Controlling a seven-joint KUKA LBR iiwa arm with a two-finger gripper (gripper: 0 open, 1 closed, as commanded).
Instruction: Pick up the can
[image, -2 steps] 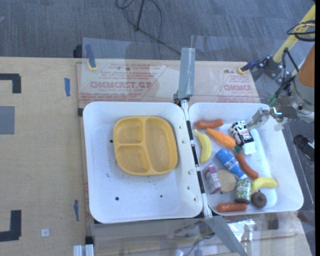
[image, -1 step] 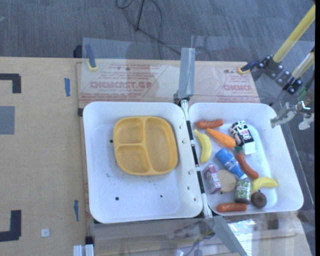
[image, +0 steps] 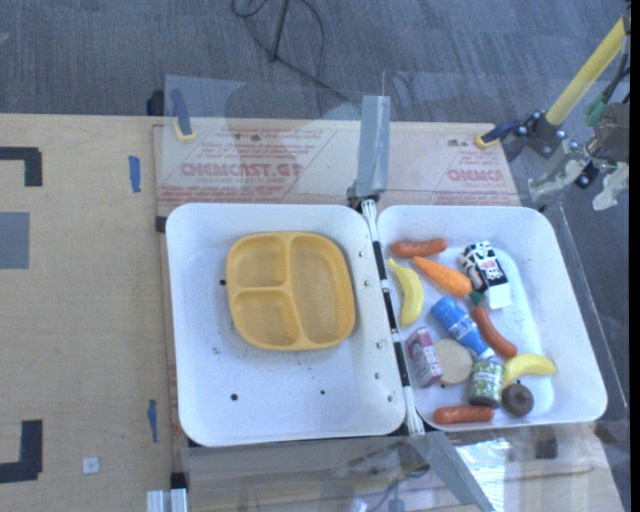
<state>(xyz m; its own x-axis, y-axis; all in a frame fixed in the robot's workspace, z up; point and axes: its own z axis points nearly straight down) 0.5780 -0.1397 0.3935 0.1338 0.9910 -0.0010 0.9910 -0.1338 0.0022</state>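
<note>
I spot the small maroon-labelled can (image: 424, 357) lying beside the yellow plastic banana (image: 407, 292), against the bin's dividing wall, awkward to reach, and I cannot tell the jaws' state.

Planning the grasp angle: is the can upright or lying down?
Lying down. The can shows its long side, flat in the right bin by the divider.

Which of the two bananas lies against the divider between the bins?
The larger banana, upright along the right bin's left wall. The smaller banana lies near the bin's lower right corner.
</note>
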